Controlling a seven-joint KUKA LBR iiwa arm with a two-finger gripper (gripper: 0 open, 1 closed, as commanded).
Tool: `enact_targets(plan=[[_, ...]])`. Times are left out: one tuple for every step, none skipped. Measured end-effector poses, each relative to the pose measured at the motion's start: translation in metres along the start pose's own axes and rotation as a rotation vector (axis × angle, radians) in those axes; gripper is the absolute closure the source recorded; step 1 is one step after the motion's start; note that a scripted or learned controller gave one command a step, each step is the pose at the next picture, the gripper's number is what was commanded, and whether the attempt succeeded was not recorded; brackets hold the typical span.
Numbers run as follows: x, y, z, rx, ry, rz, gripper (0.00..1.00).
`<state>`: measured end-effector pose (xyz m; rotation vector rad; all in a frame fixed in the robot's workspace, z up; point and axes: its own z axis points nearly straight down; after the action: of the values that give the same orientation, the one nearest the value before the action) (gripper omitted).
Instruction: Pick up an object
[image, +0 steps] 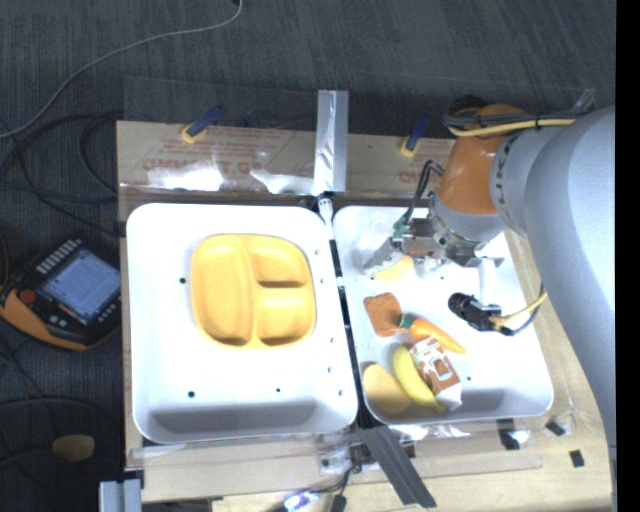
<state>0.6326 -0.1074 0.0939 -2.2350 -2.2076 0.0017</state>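
The gripper (405, 250) is down in the right bin (520, 390), toward that bin's 11 o'clock corner, and whether it is parted or closed cannot be told from this slant; the wrist hides it. Just below the tip lies a pale yellow piece (396, 269), apparently touching it, which looks to be the target. I cannot see it held.

What could go wrong: the piece is small, flat and pale against the white floor, so the grip may close on nothing or only nudge it toward the bin's wall. It also lies close to the centre divider, so a descent slightly off toward 9 o'clock could strike the rim. The black cable plug (474, 309) hangs at 3 o'clock of the toys and might drag across them as the arm lifts.

Outward from there, at 6 o'clock of the pale piece: one orange-brown lump (381, 311), one carrot (436, 334) touching it, one small carton (436, 366), one banana (410, 378) and one yellow round fruit (381, 389), the last three crowded together at the bin's 7 o'clock corner. So six loose things in the right bin, as best I can count.

The left bin (170, 400) holds one yellow tray (252, 290) with three compartments. Two bins in all. On the floor at 9 o'clock lies one pendant (62, 291).
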Motion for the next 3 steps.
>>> enact_targets(plan=[[0.002, 0.030, 0.006, -0.007, -0.001, -0.042, 0.00], [0.012, 0.030, 0.005, -0.005, -0.002, 0.303, 0.00], [0.012, -0.011, 0.005, -0.010, -0.002, 0.134, 0.00]])
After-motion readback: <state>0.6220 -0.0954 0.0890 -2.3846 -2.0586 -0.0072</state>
